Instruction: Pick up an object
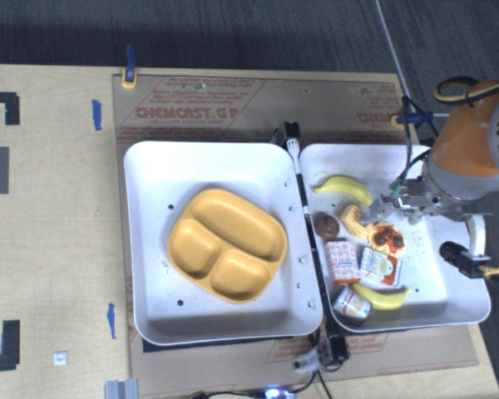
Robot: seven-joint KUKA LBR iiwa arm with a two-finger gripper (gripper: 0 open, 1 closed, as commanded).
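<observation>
Bananas and packets crowd the right bin

Bananas are the likeliest pick: one (pixel 343 188) lies at the far side of the right bin (pixel 457 306), another (pixel 382 295) at its near side, with small snack packets (pixel 362 262) between them. Each looks light, soft and easily bruised, best taken across its middle. The gripper (pixel 403 199) sits beside the far banana; whether its jaws are open or closed cannot be told.
</observation>
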